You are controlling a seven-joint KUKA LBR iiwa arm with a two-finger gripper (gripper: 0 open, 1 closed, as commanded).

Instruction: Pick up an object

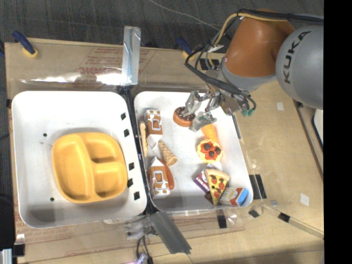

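- We see the grey KUKA arm with orange band (258, 43) reaching in from the right, its two-finger metal gripper (199, 111) low over the far part of the right white bin (242, 153).
- Just beside the gripper, on its left, lies a small brown round toy like a donut (181, 116). It seems to be touching the tips, but we cannot tell if it sits between them.
- Claw state: we cannot tell if it is apart or together; cables and metal parts blur it.
- An orange carrot-like toy (209, 131) lies directly under/near the gripper, so the target could be either one.
- Other items in the same bin: two gingerbread-house toys (153, 121) (159, 179), an ice-cream cone toy (168, 153), a round red-yellow pizza toy (209, 149), a pizza slice toy (216, 183).
- The left white bin (27, 114) holds a yellow plastic divided plate (88, 165).
- Risks, in our judgement: the grip may close beside the donut and only push it away; the fingers may catch the carrot and donut together & drop both; the bin wall is near, so a collision is possible.
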